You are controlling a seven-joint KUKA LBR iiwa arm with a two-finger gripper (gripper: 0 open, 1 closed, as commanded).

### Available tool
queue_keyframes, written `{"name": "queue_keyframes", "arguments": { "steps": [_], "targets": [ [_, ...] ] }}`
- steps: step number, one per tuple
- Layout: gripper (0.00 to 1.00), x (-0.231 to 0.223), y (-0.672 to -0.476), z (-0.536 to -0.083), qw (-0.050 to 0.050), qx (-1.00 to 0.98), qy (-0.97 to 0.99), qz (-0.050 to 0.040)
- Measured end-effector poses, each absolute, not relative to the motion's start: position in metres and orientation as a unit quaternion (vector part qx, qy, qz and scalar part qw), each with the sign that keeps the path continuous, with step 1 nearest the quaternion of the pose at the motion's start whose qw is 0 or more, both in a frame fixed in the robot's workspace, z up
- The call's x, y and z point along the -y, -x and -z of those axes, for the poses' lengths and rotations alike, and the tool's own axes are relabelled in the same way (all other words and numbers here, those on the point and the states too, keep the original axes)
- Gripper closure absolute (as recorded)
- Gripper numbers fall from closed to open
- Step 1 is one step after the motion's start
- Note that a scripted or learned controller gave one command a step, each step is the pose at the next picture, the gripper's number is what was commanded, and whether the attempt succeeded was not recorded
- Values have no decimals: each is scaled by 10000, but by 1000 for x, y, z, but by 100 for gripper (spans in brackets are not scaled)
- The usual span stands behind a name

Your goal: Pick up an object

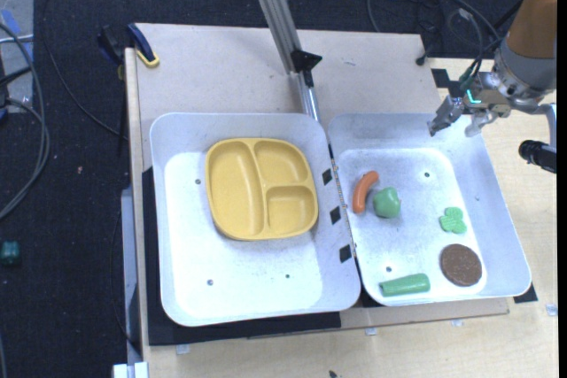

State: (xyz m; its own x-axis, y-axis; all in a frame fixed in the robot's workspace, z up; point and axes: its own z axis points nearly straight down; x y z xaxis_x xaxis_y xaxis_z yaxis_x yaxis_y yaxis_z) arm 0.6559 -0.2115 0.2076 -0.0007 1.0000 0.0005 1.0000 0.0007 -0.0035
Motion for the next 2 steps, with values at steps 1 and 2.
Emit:
{"name": "queue_keyframes", "arguments": {
  "steps": [1, 2],
  "targets": [
    [0, 211, -657, -210, -5, 7076, 7066, 0],
    [0, 221, -657, -154, 13, 7067, 7075, -15]
  ]
}}
